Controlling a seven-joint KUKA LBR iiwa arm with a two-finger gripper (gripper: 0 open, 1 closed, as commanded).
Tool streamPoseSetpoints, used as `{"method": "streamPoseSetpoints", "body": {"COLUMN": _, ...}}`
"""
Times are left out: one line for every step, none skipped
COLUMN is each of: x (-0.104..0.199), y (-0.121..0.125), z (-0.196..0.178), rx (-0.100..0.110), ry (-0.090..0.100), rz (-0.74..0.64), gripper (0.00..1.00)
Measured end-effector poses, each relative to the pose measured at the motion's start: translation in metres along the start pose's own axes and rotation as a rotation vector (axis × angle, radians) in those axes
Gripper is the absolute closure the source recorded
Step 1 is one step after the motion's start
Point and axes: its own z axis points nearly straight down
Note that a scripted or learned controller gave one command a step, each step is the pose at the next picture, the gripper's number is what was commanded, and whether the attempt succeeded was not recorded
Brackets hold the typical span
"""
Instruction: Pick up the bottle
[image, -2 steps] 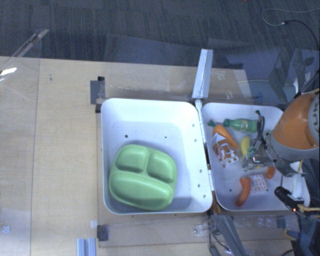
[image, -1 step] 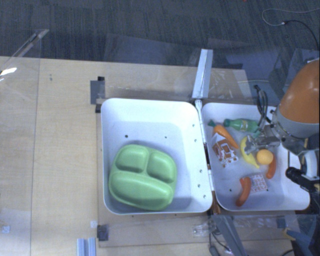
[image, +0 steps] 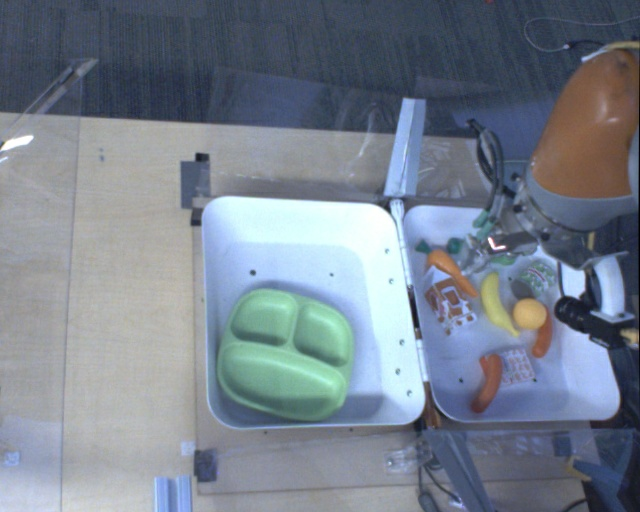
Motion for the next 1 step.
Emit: {"method": "streamPoseSetpoints", "body": {"x": 0.0544, "y": 0.0058, "z": -0.1242, "rx": -0.001, "ry": 0.0, "rz": -0.096, "gripper": 1.0}}
